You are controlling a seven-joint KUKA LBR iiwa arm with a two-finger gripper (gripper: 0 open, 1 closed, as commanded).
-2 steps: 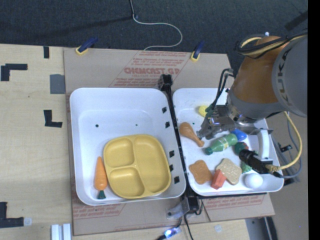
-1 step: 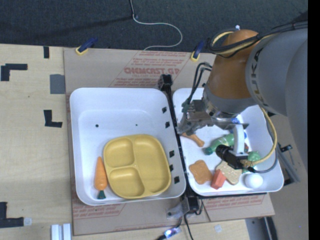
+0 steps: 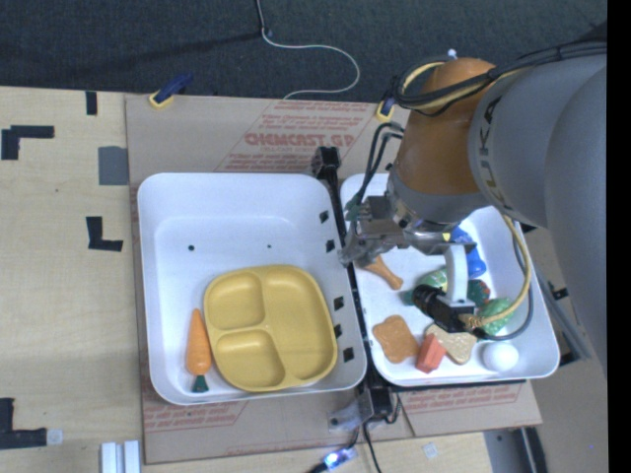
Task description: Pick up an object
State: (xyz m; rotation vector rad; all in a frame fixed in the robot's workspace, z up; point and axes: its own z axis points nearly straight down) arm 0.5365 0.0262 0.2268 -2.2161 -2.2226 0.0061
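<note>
My gripper (image 3: 368, 242) hangs low over the left side of the right bin (image 3: 537, 363), close to the wall between the two bins. A small orange-brown toy piece (image 3: 386, 273) lies right under and slightly right of it; the view does not show whether they touch. Further toy items lie in the same bin: a tan toast-like piece (image 3: 394, 336), a red piece (image 3: 430, 354), a beige biscuit (image 3: 459, 345), a white ball (image 3: 501, 356), a green item (image 3: 499, 311) and a blue item (image 3: 477, 262). The arm's wrist hides the bin's back part.
The left bin (image 3: 168, 215) holds a yellow divided plate (image 3: 268, 325) and a toy carrot (image 3: 197, 349) along its left wall. Black clips (image 3: 325, 162) sit on the rim between the bins. A white cable (image 3: 315, 52) runs across the dark floor behind.
</note>
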